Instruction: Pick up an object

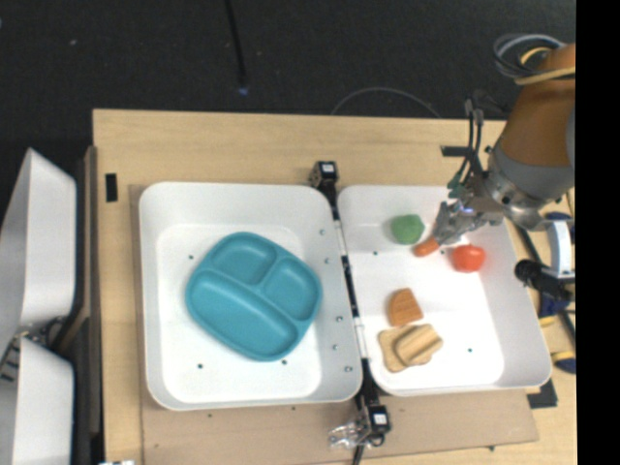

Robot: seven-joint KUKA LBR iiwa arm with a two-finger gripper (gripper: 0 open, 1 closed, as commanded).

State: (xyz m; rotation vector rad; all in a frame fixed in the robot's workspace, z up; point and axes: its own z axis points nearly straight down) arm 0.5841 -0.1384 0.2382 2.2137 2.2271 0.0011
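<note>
In the right bin lie a green round piece, a small orange piece, a red ball-like piece, an orange-brown chunk and a tan bread-like piece. My gripper hangs low over the bin's upper part, between the green piece and the red one. Its tip is right at the small orange piece, which pokes out to its lower left. Whether it touches that piece is unclear.
A blue divided plate fills the middle of the left bin. A black clamp sits at the top of the seam between the bins, and another at the bottom. Cables and fittings crowd the right bin's right edge.
</note>
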